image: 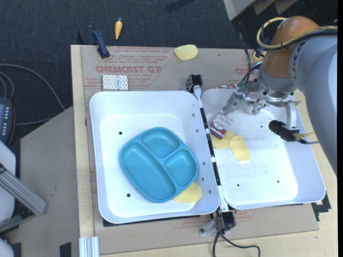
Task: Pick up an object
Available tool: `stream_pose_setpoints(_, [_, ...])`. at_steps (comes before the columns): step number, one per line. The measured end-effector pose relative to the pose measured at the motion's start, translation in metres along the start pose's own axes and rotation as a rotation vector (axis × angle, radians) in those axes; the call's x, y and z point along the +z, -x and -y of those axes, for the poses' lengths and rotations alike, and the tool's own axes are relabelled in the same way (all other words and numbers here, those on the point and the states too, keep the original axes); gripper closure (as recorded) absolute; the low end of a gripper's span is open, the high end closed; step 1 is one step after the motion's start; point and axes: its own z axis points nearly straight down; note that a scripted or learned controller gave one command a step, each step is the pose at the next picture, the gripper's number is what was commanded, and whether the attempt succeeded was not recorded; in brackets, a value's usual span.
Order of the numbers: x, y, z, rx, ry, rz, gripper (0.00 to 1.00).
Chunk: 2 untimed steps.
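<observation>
Gripper [231,107] low over the right bin [268,189], just above a small packet [221,126]; grip state cannot be told. Yellow piece [239,147] beside the packet.

Grey arm [321,63]; orange band [286,47] above wrist; yellow cable [266,28] looped beside it.

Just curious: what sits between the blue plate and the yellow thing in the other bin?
In the camera view, between the blue plate and the yellow piece run the two bins' white rims, joined by a black strip.
</observation>
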Motion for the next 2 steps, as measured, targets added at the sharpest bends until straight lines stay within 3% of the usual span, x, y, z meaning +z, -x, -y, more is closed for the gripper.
stream_pose_setpoints(1, [0.007, -0.031, 0.059, 0.001, -0.002, -0.001, 0.0])
stream_pose_setpoints(2, [0.007, -0.029, 0.114, 0.003, -0.004, -0.002, 0.0])
